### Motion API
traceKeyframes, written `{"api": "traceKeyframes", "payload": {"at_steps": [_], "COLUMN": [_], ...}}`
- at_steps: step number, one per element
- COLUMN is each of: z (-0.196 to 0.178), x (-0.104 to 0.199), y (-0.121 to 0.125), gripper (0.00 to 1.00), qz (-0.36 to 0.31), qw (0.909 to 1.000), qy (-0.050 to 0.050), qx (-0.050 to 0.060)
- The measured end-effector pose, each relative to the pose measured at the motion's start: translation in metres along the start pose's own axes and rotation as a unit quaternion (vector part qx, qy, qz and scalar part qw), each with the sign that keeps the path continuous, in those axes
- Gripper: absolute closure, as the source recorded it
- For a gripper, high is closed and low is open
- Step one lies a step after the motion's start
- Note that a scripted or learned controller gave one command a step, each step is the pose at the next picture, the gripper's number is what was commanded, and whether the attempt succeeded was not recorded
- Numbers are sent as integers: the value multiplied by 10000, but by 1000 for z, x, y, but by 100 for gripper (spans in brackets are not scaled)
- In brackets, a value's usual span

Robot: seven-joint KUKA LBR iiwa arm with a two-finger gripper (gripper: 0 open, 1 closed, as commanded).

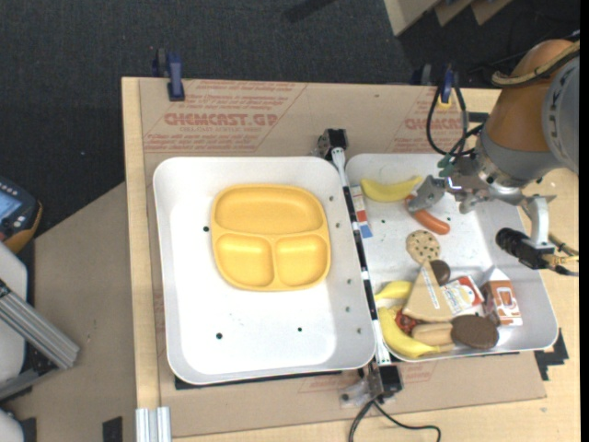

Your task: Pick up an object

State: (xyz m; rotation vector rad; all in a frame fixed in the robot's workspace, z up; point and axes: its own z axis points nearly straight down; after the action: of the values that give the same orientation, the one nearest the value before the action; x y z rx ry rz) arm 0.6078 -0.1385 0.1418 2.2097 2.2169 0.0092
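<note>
The left bin [184, 330] offers wide bare floor along its near and left sides; the yellow divided plate [271, 235] takes up its far middle. The right bin [534, 325] is crowded: a banana [390, 189] and a sausage [430, 221] lie at the far end just beside the gripper [448, 191], a cookie [422, 245] sits mid-bin, and the near end is heaped with a second banana [405, 339], small packets [480, 295] and a brown disc [474, 331]. A strip of bare floor lies between cookie and right wall.
</note>
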Motion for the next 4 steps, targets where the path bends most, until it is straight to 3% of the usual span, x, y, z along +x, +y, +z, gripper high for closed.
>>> {"api": "traceKeyframes", "payload": {"at_steps": [1, 2, 3, 4], "z": [60, 46, -90, -41], "x": [1, 1, 79, 5], "y": [-70, -65, -112, -42], "gripper": [0, 100, 100, 100], "qz": [28, 18, -25, 36], "qw": [9999, 10000, 10000, 10000], "qy": [34, 15, 34, -5], "qx": [107, 47, -3, 46]}}
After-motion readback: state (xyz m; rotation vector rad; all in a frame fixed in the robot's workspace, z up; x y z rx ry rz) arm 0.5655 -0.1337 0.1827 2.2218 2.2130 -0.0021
